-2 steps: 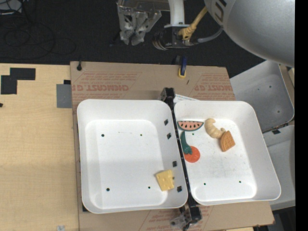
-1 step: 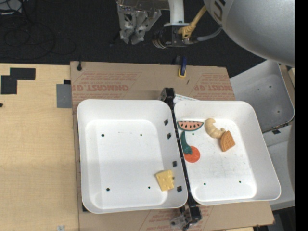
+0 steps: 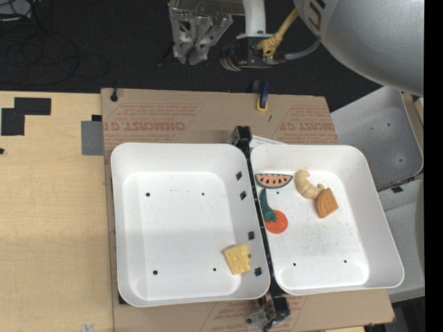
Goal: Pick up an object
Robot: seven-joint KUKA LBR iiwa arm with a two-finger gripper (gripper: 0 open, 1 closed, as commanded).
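Note:
My gripper hangs high over the bench's far edge, behind the left bin, well away from every object. Its fingers stand open with nothing between them. A yellow cheese wedge lies in the left bin's near right corner. The right bin holds a watermelon slice by its left wall. To the right of the slice are a pale croissant and an orange-brown cracker. A red-orange vegetable with a green stem lies along the left wall.
A black clip rail joins the two bins along their shared walls. Both bins sit on a cardboard sheet on the wooden bench. The arm's large grey body looms over the top right. A small blue-and-yellow item lies on the cardboard.

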